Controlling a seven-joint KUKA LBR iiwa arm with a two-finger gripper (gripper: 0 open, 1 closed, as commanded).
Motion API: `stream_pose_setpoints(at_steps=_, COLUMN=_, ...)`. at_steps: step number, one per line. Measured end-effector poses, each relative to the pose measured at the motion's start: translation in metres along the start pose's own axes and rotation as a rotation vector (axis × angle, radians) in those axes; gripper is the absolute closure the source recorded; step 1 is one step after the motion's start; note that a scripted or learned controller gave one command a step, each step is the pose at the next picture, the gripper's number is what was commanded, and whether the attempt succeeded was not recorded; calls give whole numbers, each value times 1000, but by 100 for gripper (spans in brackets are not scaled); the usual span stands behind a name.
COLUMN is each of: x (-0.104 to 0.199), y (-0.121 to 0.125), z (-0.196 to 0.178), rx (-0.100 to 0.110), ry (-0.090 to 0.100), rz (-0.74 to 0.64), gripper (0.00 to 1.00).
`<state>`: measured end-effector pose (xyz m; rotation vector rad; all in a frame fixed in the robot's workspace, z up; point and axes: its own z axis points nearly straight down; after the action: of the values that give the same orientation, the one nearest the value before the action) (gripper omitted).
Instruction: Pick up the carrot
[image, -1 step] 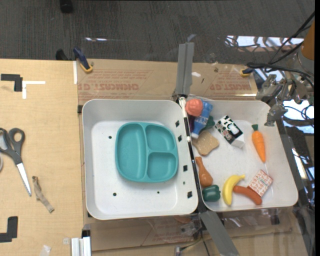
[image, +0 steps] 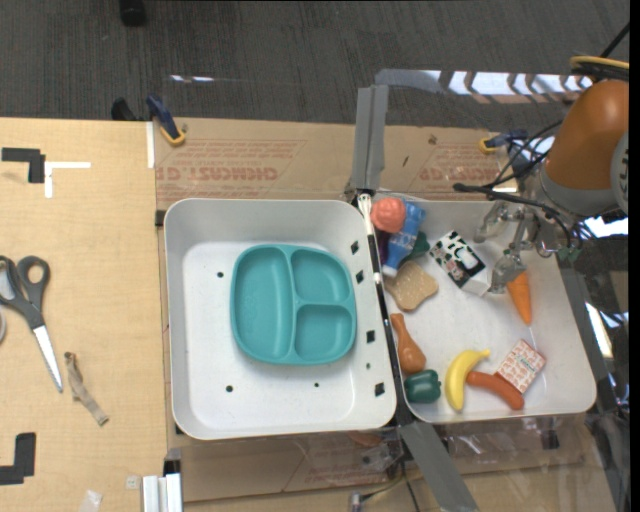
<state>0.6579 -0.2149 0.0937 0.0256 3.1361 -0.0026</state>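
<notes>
Carrot (image: 520, 297): lies in the right bin (image: 575, 330), near its right wall, pointed end aimed down toward the front; its top end sits right at the gripper's tips.
Gripper (image: 507, 268): hangs over the upper right part of the same bin, metal fingers pointing down at the carrot's upper end; I cannot tell whether they are apart or closed, or whether they actually clamp the carrot.
Arm (image: 585, 140): comes in from the right, orange band above the wrist, cables around it.
Close neighbours: black-and-white box (image: 458, 260) just left of the gripper, bread slice (image: 412, 289) further left.
Front of bin: banana (image: 460, 376), red-patterned packet (image: 521, 366), green pepper (image: 421, 385).
Left bin (image: 190, 330): holds a teal divided plate (image: 294, 304).
Bench: scissors (image: 35, 310) far left.
</notes>
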Motion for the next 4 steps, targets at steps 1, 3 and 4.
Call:
stream_pose_setpoints(at_steps=1, x=26, y=-6, z=0, rx=-1, ry=2, rz=208, gripper=0)
stream_pose_setpoints(at_steps=3, x=35, y=27, z=-81, rx=0, ry=0, rz=149, gripper=100)
stream_pose_setpoints(at_steps=4, x=111, y=-9, z=1, rx=-1, ry=4, rz=324, gripper=100)
